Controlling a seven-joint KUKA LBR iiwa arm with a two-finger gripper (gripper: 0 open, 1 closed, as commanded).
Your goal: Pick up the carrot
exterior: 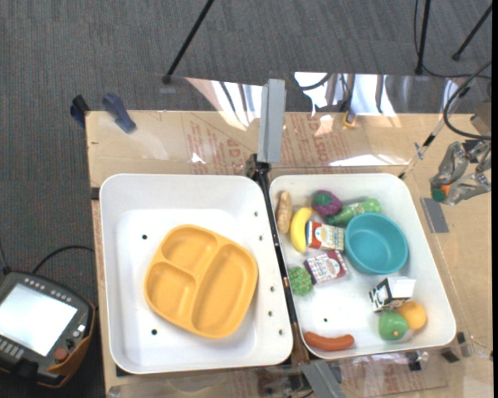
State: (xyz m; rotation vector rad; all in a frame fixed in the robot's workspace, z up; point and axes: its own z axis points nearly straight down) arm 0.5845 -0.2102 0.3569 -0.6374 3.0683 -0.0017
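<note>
Cardboard-topped desk [149,148] carries 2 white bins; my gripper [461,177] hangs outside the right bin [349,178], past its rim (grip state: I can't tell).

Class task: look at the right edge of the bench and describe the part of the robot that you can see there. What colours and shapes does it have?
The gripper is a small, blocky assembly of pale grey metal parts. A small orange patch with a touch of green sits on its lower left side. Thin dark cables loop above it. It is too small and blurred to make out markings.
</note>
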